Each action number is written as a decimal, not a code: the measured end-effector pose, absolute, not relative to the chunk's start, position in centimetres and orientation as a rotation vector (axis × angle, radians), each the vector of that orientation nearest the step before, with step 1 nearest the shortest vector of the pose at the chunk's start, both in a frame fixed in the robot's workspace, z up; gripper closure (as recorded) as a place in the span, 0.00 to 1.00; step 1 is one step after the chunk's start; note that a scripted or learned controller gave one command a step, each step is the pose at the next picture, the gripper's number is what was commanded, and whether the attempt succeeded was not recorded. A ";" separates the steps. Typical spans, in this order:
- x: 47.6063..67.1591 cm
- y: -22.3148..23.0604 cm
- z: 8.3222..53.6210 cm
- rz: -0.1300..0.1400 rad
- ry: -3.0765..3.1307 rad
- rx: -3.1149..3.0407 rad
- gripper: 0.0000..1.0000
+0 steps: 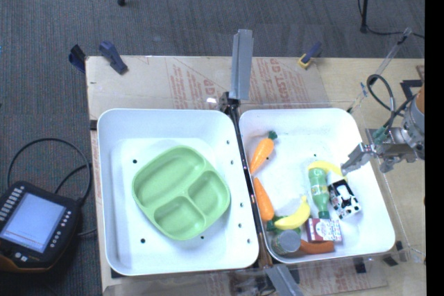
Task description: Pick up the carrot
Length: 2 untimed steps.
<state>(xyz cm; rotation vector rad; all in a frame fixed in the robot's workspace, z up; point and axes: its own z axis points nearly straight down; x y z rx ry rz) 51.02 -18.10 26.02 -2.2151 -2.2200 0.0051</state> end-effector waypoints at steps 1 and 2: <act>52.2 -16.9 30.4 0.004 -2.379 -2.045 0.00; 57.3 -8.8 15.2 0.005 -2.514 -1.870 0.00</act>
